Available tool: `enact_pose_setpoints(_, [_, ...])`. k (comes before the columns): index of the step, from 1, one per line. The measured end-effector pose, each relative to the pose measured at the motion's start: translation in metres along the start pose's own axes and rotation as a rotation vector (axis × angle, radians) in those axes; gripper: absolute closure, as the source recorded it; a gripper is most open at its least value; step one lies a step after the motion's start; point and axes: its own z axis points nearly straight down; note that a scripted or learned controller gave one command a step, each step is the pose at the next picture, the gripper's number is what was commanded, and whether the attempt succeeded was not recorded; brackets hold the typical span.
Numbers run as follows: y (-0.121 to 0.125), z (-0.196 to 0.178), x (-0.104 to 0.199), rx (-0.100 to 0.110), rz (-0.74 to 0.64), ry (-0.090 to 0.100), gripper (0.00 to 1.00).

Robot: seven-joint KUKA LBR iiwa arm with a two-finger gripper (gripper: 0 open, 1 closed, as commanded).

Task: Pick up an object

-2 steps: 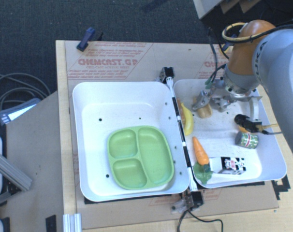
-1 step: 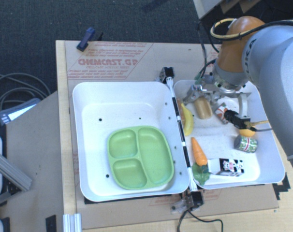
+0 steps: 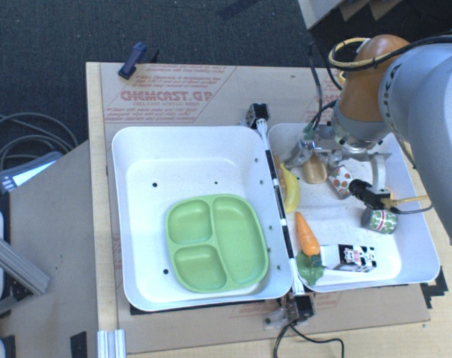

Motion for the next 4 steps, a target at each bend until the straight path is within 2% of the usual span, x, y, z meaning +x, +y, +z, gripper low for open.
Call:
enact_pose_setpoints(1, [0.02,0.0,-0.015,-0.005,-0.001,-0.001,0.0])
enact_pose_setpoints(2, [0.002,0.0,0.004,0.0,-0.001,0.0,0.0])
enact_pose_setpoints(3, [0.003,-0.01,0.004,-0.002,-0.001,0.0,1.0])
enact_pose_setpoints(4, [-0.007,-0.101,0.056,-0.005,-0.002,0.0,1.0])
